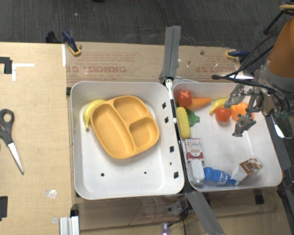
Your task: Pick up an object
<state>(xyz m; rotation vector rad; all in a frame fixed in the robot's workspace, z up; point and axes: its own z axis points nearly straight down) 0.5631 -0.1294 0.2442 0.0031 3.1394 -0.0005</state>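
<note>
— Right, where's the tool sitting?

— I've got the gripper (242,119) over the upper right of the right bin (264,180), hanging from the grey arm (284,48) that comes in from the right. Its fingers look spread, with bare bin floor between the tips and nothing held, so I'd call it released.

— And the nearest pick?

— Just to its left, almost touching the finger on that side, is the red tomato (223,114), with a small orange piece (239,108) tucked right behind the fingers and a yellow banana piece (217,105) beyond the tomato. So the target lies left and slightly up from the tips, not under them.

— Anything with a long axis to mind?

— Further left, the corn cob (183,122) runs top to bottom along the bin's left wall, and the carrot (200,102) lies across, near the red pepper (184,98). The blue bottle (218,176) and carton (249,167) lie well apart, along the bottom edge. I judge a short shift left sets the tomato between the fingers.
</note>
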